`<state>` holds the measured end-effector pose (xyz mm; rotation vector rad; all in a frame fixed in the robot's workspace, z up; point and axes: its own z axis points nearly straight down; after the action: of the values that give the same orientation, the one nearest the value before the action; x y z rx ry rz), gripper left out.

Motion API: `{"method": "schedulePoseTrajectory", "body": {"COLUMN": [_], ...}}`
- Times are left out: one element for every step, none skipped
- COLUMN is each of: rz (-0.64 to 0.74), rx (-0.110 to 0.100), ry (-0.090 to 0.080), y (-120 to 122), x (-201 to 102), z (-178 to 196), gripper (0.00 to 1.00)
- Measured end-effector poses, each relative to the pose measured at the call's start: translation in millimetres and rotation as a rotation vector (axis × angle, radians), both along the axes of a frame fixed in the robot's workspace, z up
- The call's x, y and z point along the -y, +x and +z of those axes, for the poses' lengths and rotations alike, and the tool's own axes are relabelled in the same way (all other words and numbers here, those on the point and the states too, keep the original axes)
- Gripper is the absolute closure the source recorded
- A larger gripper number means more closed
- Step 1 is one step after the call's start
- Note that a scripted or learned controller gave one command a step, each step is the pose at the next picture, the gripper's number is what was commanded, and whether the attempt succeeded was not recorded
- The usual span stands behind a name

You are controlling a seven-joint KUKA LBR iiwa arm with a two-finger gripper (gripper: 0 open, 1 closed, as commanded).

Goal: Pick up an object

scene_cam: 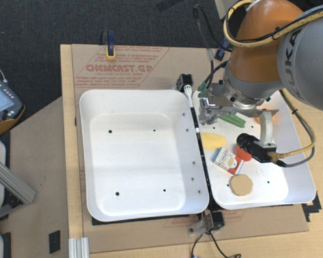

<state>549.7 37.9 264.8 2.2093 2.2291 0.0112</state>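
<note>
Nearest the camera, a tan disc lies flat by the near rim of the right bin. Over that bin's far-left corner hangs the gripper, close to the rims where the two bins meet. Whether it is open or closed cannot be told from this angle, and nothing is seen held in it. Just near of it lies a yellow wedge, the likeliest object to take; a green piece lies just to the gripper's right. The wedge looks light, perhaps foam or plastic, and smooth-sided, so it may slip. A hold across its two long flanks, at the thicker end, seems best. Farther out, a blue-and-white packet and a red piece touch each other, near the wedge but apart from it, so a careful descent should miss them. The bin wall stands just left of the wedge and leaves little room there; open floor lies to the right and in the left bin.
</note>
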Motion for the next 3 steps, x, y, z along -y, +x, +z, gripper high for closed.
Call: {"method": "schedulePoseTrajectory", "body": {"rz": [-0.006,-0.002,-0.01], "rx": [-0.001,-0.004,-0.011], "ry": [-0.001,-0.001,-0.003], "y": [-32.9,-50.0,-71.5], "x": [-5.2,-55.4,-43.2], "z": [51.0,61.9,58.9], "gripper": [1.0,1.0,1.0]}}
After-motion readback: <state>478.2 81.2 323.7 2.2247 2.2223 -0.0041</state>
